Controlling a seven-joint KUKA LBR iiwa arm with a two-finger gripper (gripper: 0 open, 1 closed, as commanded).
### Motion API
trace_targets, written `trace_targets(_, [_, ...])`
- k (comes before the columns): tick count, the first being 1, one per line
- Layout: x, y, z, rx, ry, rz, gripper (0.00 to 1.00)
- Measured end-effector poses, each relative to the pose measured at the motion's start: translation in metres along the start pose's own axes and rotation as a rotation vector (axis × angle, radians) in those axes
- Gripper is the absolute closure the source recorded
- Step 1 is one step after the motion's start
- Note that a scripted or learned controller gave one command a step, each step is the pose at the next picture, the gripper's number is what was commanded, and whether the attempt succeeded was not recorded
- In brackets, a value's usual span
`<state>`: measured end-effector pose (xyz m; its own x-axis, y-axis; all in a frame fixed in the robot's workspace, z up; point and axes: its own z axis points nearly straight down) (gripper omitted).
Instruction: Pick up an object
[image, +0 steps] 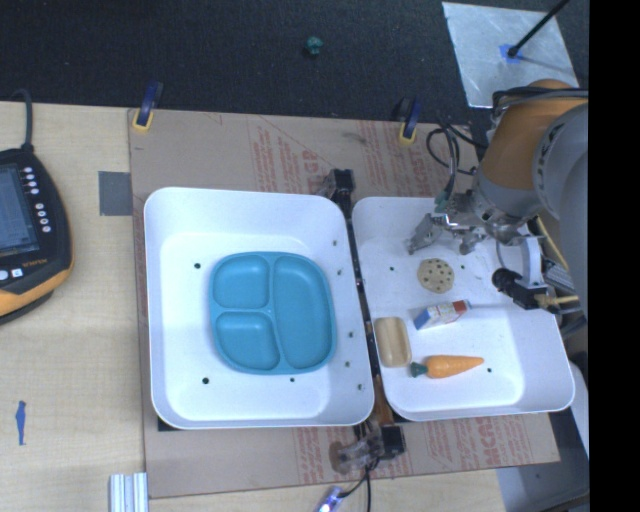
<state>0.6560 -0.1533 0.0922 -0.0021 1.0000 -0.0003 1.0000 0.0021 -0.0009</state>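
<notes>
Camera view, looking down on the bench (90, 400).

Claw (440, 232): hangs over the far part of the right bin (540, 395), close to the arm's wrist. Whether it is open or closed cannot be told; nothing is seen gripped in it.

Cookie (434, 273): round, speckled, flat on the right bin's floor. Lies just below the claw in the picture, toward the near rim. It is the nearest thing to the claw and has no long axis, so any approach angle would serve.

Tube (441, 314): short, white with red and blue ends; lies beyond the cookie, long axis running left to right with a slight tilt.

Carrot (448, 367): orange, near the front rim, long axis left to right, green end at left.

Block (392, 341): tan, against the bin's left wall, long axis near to far.

Left bin (170, 400): holds a blue tray (272, 312) with three compartments, well apart from the claw.
</notes>
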Motion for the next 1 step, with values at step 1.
trace_targets(1, [0.0166, -0.0380, 0.0006, 0.003, -0.001, -0.002, 0.00])
